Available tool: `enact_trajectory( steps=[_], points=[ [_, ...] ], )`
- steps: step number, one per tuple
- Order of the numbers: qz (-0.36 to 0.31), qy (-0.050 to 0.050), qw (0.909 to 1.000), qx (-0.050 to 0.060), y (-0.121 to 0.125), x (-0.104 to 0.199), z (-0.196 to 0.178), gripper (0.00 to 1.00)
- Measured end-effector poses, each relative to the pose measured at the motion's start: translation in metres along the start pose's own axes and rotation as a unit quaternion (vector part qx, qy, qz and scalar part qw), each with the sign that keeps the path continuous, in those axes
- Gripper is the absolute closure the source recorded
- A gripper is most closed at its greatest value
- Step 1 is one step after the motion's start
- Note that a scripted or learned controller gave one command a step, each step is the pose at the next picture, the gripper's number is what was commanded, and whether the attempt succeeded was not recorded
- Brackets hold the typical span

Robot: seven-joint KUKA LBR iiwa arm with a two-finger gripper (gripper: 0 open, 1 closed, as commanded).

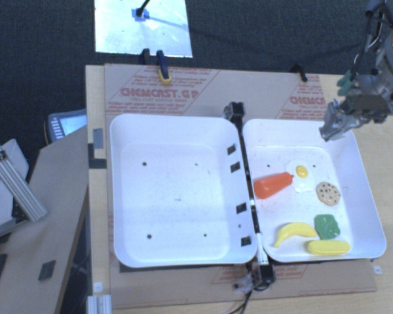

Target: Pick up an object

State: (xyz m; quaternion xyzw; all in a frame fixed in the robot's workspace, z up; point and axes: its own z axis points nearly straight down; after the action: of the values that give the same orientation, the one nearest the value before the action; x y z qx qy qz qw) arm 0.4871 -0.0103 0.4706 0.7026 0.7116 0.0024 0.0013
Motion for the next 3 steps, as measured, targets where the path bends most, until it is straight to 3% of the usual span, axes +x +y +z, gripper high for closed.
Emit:
enact_trajectory(
  steps=[1,2,3],
  points=[
    [0.001,0.000,1.0000,-0.002,0.001,0.066,-0.059,1.00],
    [0.003,0.000,1.0000,0.001,0.001,0.110,-0.065,1.00],
    [0.001,0.000,1.0000,0.001,0.002,0.185,-0.064,1.00]
  ],
)
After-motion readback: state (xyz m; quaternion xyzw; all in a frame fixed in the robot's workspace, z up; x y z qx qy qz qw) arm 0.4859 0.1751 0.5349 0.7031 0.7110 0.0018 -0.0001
